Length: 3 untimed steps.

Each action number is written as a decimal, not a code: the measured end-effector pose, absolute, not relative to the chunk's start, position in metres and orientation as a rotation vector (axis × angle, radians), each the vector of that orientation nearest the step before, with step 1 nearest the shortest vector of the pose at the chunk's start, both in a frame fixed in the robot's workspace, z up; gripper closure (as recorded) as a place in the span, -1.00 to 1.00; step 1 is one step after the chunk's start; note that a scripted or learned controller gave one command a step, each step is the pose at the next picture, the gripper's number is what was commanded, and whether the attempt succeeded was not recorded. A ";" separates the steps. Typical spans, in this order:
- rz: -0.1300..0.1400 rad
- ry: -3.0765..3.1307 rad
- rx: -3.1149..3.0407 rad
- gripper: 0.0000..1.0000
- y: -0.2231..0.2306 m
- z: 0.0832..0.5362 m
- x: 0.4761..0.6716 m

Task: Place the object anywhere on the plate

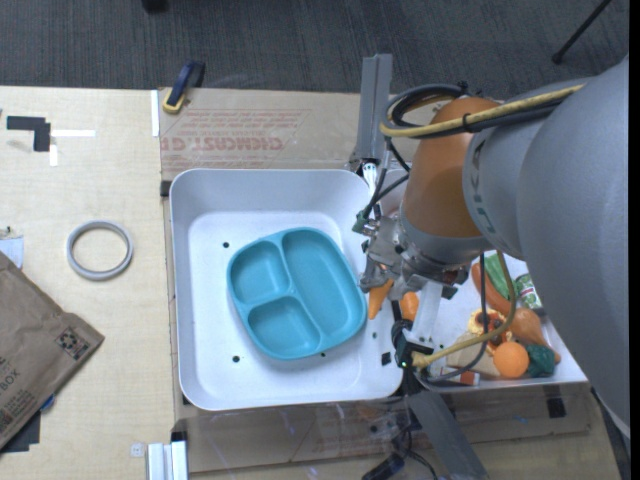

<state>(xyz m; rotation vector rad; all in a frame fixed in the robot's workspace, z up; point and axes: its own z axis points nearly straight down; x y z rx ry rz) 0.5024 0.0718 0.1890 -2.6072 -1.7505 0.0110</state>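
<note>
I've got the gripper (378, 286) low at the seam between the two bins, with a small orange object (376, 299) right at its fingers, seemingly pinched between them. The blue three-compartment plate (296, 293) lies just beside the fingers in the left bin (200, 268), nothing on it. By my read, pickup done; carry-over and release remain.

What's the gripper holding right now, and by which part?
Cannot tell for sure: an orange piece shows at the gripper, beside the blue plate, but the wrist hides the grip.
</note>
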 end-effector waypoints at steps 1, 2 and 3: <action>0.011 -1.751 -2.607 -1.00 0.072 0.189 0.502; 0.021 -1.752 -2.605 1.00 0.071 0.196 0.502; 0.021 -1.752 -2.605 -1.00 0.071 0.196 0.502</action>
